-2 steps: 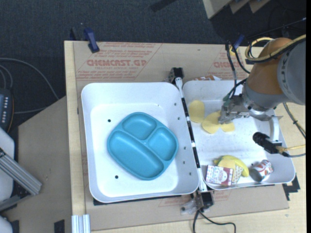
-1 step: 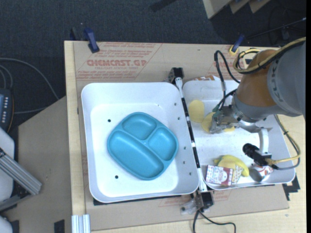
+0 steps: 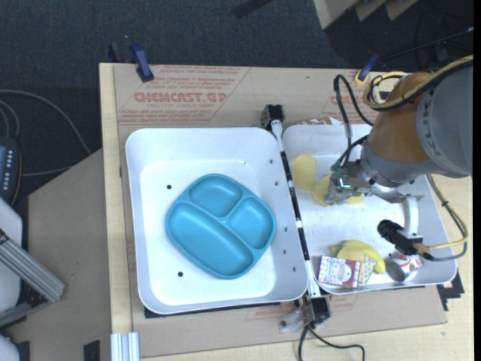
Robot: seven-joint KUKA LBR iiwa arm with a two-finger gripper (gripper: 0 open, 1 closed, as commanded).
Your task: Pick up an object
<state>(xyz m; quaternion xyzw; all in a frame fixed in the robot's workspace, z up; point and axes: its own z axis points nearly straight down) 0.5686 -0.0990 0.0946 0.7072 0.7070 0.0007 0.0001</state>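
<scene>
Two shallow white bins: left bin (image 3: 143, 224) holds a blue divided plastic tray (image 3: 219, 225), margins open; crowded right bin (image 3: 440, 216) hides the gripper (image 3: 342, 186), state indiscernible.

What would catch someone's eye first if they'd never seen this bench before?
Most likely the bright blue divided plate, lying alone in the middle of the left bin. Next comes the grey and orange arm reaching in from the right, its gripper down in the right bin beside pale yellow pieces. Near that bin's front edge lie a yellow banana-like item and a small printed packet.
</scene>
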